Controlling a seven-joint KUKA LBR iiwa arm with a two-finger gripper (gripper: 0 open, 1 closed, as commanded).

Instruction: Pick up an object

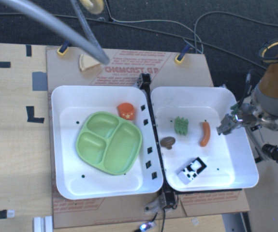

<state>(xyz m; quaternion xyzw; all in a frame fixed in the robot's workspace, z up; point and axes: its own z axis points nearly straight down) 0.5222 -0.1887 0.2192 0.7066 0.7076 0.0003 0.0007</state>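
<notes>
The right bin [235, 178] holds a green ridged block [181, 125], an orange sausage-shaped piece [205, 133], a brown oval piece [168, 141] and a black-and-white box [192, 170]. In the left bin [64, 178] lie a green divided plate [110, 142] and a small red tomato-like piece [126, 110]. My gripper [227, 125] hangs over the right bin's right rim, just right of the orange piece, with nothing seen between its fingers.
A black divider strip [150, 129] runs between the bins. Cables [197, 33] trail over the dark floor behind. A grey pole [47, 16] crosses the upper left. Yellow clamps [180, 58] pin the cardboard base.
</notes>
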